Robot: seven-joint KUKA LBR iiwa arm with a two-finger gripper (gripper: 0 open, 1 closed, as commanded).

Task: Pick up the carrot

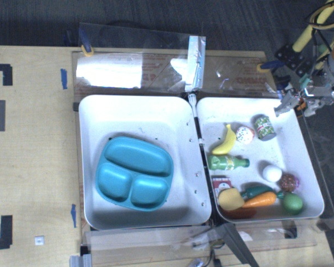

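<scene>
The carrot point(261, 199), orange with a dark green top, lies on its side near the front edge of the right bin point(211, 113). It sits between a yellow fruit point(229, 198) and a green round fruit point(293, 203). My gripper point(294, 101) hangs at the far right corner of that bin, above its rim and well away from the carrot. Cables and a yellow hose crowd the wrist, and nothing shows between the fingers.
The right bin also holds a banana point(225, 141), a speckled white ball point(244, 134), a green can point(263, 127), a green bottle point(227, 162), a white egg point(272, 174) and a dark red item point(289, 181). A blue divided plate point(134, 171) lies in the left bin point(100, 121).
</scene>
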